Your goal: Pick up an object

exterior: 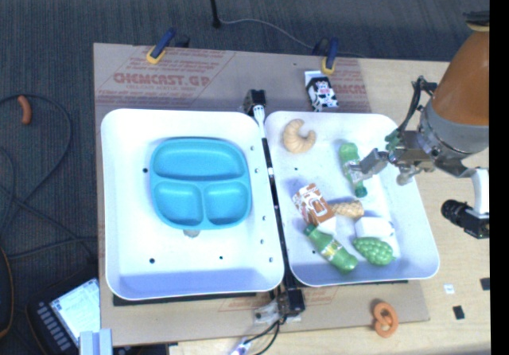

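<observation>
Gripping nothing I could see, my gripper hung over the right bin, just beside a green bottle near that bin's far right part; whether it was clenched or released I could not tell. Toward the bin's near side lay a croissant at the far left, a small red-and-white carton, an ice-cream cone, a second green bottle, a white block and a bumpy green toy. Left of that bin, a blue divided tray sat in the left bin.

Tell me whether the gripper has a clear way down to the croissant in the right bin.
Probably yes. The croissant lies alone near the right bin's far left corner, with bare floor around it, and the gripper hovers nearby over the green bottle.
</observation>
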`<move>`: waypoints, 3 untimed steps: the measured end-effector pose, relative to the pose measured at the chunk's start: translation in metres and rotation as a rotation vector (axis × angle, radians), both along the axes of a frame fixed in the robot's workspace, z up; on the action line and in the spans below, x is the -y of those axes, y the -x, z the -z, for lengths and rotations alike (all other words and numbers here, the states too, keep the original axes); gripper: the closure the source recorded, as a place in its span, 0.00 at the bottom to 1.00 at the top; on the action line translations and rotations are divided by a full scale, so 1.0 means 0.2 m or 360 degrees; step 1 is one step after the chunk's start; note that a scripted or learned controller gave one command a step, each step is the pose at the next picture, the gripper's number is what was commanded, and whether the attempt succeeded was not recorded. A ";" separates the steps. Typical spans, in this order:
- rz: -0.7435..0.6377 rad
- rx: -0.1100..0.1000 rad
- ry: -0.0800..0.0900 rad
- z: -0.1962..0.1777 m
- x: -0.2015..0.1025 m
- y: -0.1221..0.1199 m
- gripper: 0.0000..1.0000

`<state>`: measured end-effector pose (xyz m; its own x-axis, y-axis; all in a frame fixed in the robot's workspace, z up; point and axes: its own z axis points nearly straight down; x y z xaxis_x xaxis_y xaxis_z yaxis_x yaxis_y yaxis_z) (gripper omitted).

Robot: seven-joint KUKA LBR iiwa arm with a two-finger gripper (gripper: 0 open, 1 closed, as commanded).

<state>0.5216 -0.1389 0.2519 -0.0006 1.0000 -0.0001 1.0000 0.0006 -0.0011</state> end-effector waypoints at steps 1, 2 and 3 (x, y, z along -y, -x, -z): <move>0.0003 -0.0005 -0.0002 0.75 0.12 0.00 0.00; 0.0003 -0.0002 -0.0001 0.70 0.12 -0.01 1.00; 0.0003 -0.0003 -0.0001 0.70 0.12 -0.01 0.00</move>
